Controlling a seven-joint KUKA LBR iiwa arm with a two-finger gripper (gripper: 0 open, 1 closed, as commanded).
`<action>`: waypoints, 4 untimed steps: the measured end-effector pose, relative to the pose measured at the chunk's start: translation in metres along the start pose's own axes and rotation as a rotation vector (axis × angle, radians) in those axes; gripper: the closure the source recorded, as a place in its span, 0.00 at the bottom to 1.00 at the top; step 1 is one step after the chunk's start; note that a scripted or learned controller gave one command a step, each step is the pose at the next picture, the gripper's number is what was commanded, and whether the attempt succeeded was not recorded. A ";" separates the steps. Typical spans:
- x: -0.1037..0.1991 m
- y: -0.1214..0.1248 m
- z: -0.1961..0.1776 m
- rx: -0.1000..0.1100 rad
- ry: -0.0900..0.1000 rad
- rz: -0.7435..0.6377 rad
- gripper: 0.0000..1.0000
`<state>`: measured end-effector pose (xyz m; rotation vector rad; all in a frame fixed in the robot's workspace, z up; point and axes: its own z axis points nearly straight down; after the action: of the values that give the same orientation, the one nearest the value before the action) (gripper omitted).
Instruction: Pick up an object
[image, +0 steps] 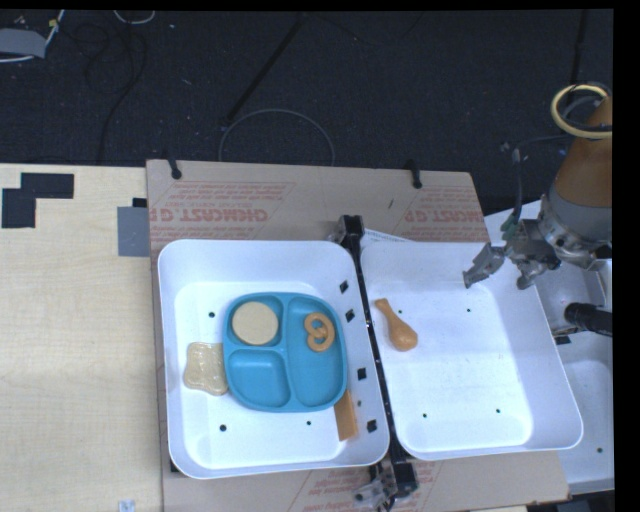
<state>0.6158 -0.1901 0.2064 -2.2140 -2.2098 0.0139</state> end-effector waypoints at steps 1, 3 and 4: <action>0.000 0.003 -0.009 -0.013 -0.002 -0.002 0.00; 0.004 0.002 0.097 -0.009 -0.001 -0.004 0.00; 0.006 0.002 0.120 -0.011 -0.002 -0.005 0.00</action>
<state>0.6161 -0.1841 0.0861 -2.2146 -2.2223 0.0042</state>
